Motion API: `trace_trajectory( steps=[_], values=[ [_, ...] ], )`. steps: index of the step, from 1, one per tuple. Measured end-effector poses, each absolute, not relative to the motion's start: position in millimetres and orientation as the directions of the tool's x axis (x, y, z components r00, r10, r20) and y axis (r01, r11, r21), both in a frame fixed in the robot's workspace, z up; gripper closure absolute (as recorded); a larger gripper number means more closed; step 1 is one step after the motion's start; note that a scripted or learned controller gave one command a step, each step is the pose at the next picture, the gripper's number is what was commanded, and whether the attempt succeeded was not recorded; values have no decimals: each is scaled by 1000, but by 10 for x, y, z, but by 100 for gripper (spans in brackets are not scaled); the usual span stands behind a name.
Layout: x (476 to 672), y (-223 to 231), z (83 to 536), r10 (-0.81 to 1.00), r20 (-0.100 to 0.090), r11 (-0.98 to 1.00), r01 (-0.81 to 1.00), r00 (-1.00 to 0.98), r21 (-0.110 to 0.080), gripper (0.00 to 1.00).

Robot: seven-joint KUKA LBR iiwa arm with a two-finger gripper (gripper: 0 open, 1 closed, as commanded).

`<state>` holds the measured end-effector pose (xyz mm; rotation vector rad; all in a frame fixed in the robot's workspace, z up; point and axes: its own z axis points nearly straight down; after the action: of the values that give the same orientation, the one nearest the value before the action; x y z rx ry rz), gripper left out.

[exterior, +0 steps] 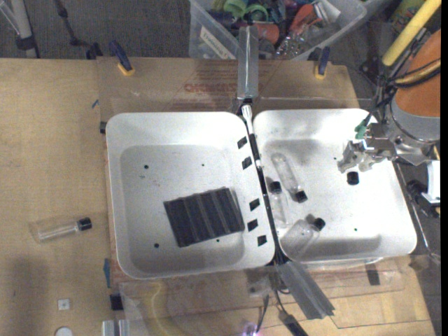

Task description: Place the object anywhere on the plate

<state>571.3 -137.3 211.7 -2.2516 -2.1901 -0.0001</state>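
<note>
A dark ridged plate (204,215) lies flat in the left bin (126,142), toward its front. Three clear vials with black caps lie in the right bin (392,236): one (286,173) slanting near the divider, one (278,203) beside the divider, one (301,234) at the front left corner. My gripper (350,161) hangs over the right bin's right half, well away from the plate. A small black cap (352,178) sits just below the gripper; whether it belongs to a held vial is unclear.
A metal divider bar (250,145) with black tabs runs between the bins. Another clear vial (59,227) lies on the wooden bench left of the bins. A clear tub of colourful toys (273,9) stands behind the bins.
</note>
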Motion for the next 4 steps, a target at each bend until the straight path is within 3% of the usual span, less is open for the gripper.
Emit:
trace_trajectory(
  steps=[1, 2, 3, 4],
  values=[
    [6006, -589, 2058, 820, -2, -572, 820, 572, -1, 100],
    [6239, -99, 1979, 843, -1, -537, 843, 537, -1, 100],
    [6642, 564, 1983, 937, -1, -349, 937, 349, 0, 100],
    [6663, 1280, 2527, 914, 0, -406, 914, 406, 0, 100]
  ],
)
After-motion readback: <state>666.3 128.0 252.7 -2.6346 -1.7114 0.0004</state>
